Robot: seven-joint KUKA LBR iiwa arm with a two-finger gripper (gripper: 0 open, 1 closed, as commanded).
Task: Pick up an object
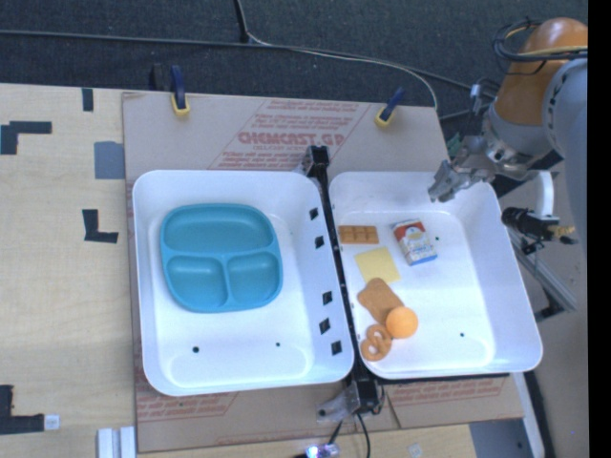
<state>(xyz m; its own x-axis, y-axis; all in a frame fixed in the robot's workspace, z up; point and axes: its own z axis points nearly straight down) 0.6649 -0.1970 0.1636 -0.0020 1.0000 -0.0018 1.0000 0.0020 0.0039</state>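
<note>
One carton (414, 242) lies below-left of fingers (441, 191) | fingers' state: cannot tell

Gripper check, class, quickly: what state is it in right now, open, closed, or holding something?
Gripper: cannot be told; it hangs over the right bin's top right corner, with no object seen in it.

Light wood counter (57, 284) with black tape marks (95, 227) scattered on its left part. A brown cardboard sheet (286, 136) with red print lies on it, held at the far edge by two clamps with yellow tips (179, 98). Beyond the far edge, dark carpeted floor (363, 12) with a thin black cable (286, 46) running across. Even, soft overhead light, no hard shadows.
</note>
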